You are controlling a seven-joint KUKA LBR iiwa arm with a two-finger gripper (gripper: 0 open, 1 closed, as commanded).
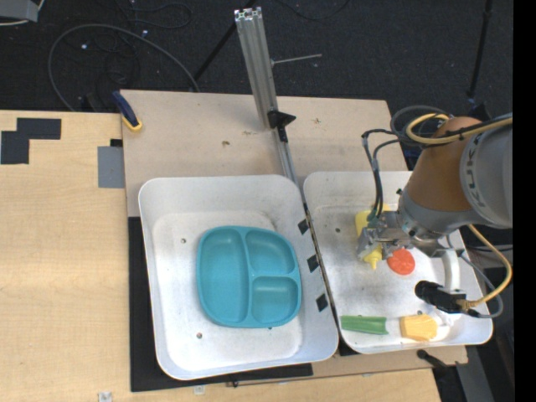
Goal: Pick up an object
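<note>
My gripper [374, 243] hangs low over the left part of the right bin [335, 199], with the grey arm and its orange band reaching in from the right. A yellow object [369, 259] lies right under it; more yellow [362, 222] pokes out on the gripper's far side. Whether it is gripped is hidden by the wrist. A red round object [403, 263] rests just right of the gripper. Along the bin's near edge lie a green stick [363, 325] and a yellow block [419, 327].
The left bin [167, 224] holds a teal divided plate [249, 275] in its middle. A metal post [261, 74] rises behind the two bins. Black clips [311, 262] sit along the seam between the bins.
</note>
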